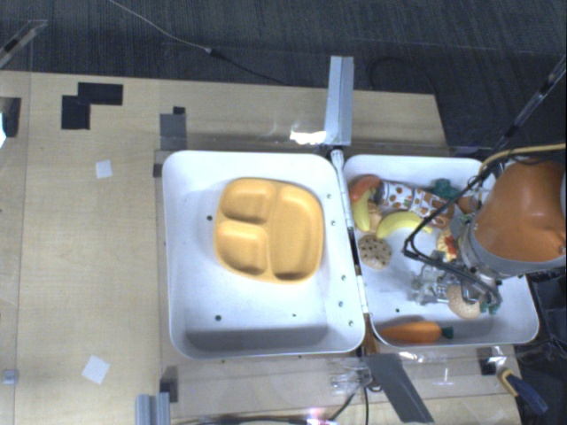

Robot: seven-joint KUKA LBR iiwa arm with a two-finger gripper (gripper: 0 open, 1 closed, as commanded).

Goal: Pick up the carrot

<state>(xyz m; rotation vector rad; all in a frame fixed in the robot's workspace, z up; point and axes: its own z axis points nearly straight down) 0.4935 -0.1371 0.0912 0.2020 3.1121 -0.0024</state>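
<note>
carrot (413,331) lies flat at the near edge of the right bin (523,326), orange body with a green tip pointing right, nothing touching it. my claw (436,286) sits above it, near the bin's middle, beside a round tan piece (463,304); cannot tell how it stands, cables and metal blur together there. my orange band (524,212) covers the bin's right side. far-left corner of this bin: banana (396,224), a speckled cookie (376,253), a red-orange fruit (364,188), a patterned box (416,198), all crowded together. left bin (190,326) holds a yellow divided tray (269,228).
</note>
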